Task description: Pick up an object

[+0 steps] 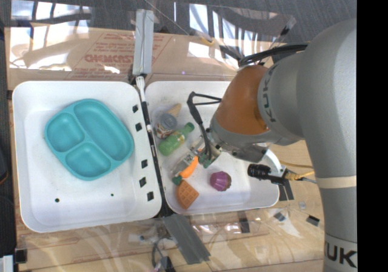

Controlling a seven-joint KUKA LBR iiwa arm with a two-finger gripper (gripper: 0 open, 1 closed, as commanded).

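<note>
My gripper (pixel 202 154) reaches down into the right bin (pixel 242 203), below the orange wrist band. Its tip sits right over the upper end of an orange carrot (pixel 188 170) with a green top. A green bottle (pixel 173 142) lies just left of the gripper. A purple round toy (pixel 220 180) rests to its lower right. An orange waffle piece (pixel 187 194) lies near the bin's front edge. A grey round piece with a tan cone (pixel 168 120) sits at the bin's upper left. The arm hides the right part of the bin.
The left bin (pixel 36 198) holds a teal divided plate (pixel 88 138). A grey divider strip (pixel 143 46) stands at the back between the bins. Cables (pixel 197 102) loop beside the wrist. Cardboard lies behind the bins.
</note>
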